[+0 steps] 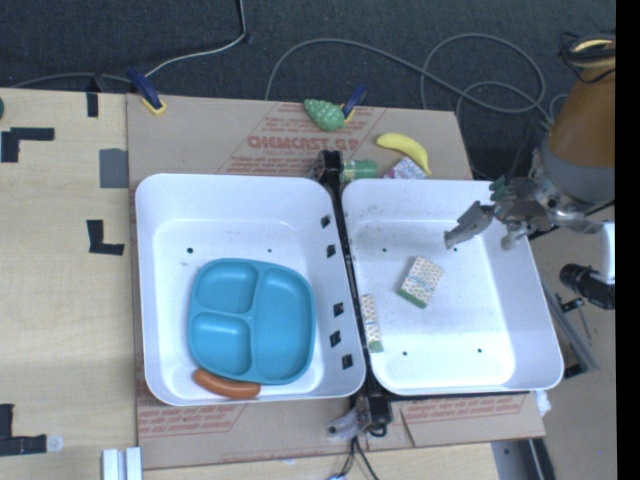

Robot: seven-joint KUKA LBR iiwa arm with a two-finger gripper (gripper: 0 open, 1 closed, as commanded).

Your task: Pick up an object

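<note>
1. Here, two white bins were seen side by side on a cardboard sheet [300,133], the left bin [160,208] and the right bin [520,363] touching along a black divider.
2. The gripper [482,223] was held above the upper right part of the right bin, reached in from the right by the grey arm [580,153].
3. Its fingers [465,230] were seen spread apart, with nothing between them.
4. A small patterned box [421,281] was left lying tilted near the middle of the right bin, below and to the left of the gripper and apart from it.
5. A narrow patterned packet [371,322] was seen against the right bin's left wall.
6. A blue divided plate [252,320] was set in the left bin, with an orange sausage [227,385] touching its lower edge.
7. Behind the bins, on the cardboard, a banana [404,149] and a green toy [325,113] were placed, well apart from the gripper.
</note>
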